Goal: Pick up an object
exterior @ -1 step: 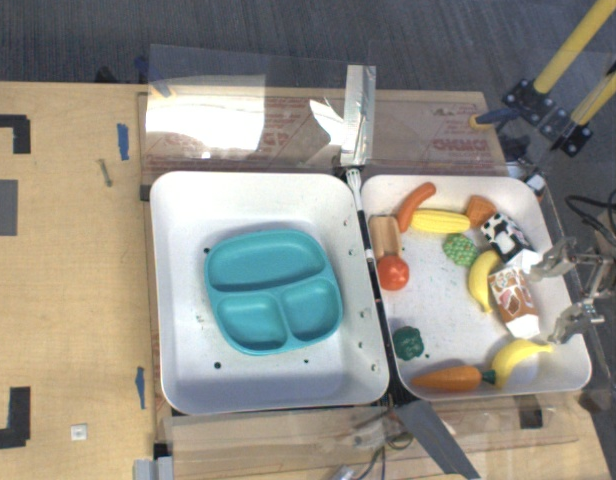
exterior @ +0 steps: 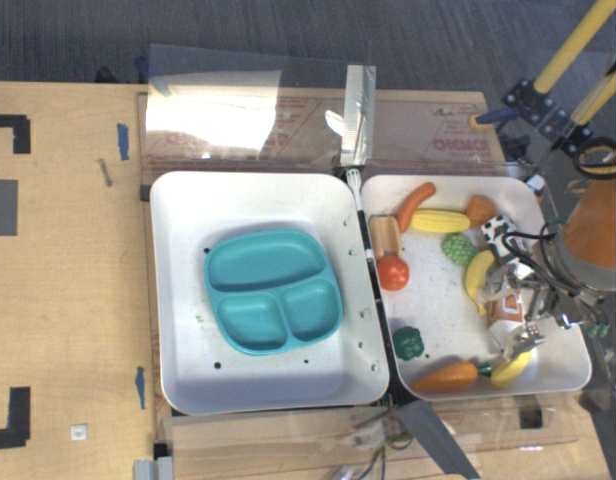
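The right bin [exterior: 443,308] holds several toy foods: a red-orange carrot [exterior: 416,201], a yellow corn cob [exterior: 438,220], a green piece [exterior: 458,246], a banana [exterior: 476,273], a wooden block [exterior: 384,236], a red tomato [exterior: 392,273], a dark green vegetable [exterior: 408,343], an orange carrot [exterior: 446,375] and a small yellow piece [exterior: 510,368]. My gripper [exterior: 516,303] hangs low over the bin's right side, above an orange-brown item [exterior: 504,311] that it partly hides. Cables and metal parts blur its tips.
The left bin [exterior: 178,268] carries a teal divided plate [exterior: 273,290]. An upright clear divider [exterior: 358,118] stands behind the bins. The arm's orange band [exterior: 598,223] sits at the right bin's far edge. Yellow poles [exterior: 578,38] cross the upper right.
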### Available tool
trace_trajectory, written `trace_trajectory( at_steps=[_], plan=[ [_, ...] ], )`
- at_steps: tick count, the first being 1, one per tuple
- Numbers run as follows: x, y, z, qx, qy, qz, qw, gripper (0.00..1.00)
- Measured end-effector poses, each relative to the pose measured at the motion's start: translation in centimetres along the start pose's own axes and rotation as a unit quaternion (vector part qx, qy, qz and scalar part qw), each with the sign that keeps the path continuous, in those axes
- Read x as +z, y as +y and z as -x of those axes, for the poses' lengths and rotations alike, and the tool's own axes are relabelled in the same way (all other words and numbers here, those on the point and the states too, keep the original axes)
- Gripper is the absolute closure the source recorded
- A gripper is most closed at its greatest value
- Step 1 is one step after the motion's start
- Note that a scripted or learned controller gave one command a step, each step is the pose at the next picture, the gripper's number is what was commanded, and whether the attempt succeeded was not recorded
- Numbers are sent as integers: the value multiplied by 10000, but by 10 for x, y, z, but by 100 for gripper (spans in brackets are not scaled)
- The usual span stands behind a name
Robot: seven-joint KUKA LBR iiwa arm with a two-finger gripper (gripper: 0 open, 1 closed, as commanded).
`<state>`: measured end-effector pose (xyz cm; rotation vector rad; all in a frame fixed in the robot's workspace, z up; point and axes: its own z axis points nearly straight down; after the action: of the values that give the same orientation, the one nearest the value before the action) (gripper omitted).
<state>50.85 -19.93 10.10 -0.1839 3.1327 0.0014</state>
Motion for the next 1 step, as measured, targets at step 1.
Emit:
trace_trajectory(
  at_steps=[1],
  plan=[
    [13, 51, 28, -259, -11, -2, 9997, 0]
  ],
)
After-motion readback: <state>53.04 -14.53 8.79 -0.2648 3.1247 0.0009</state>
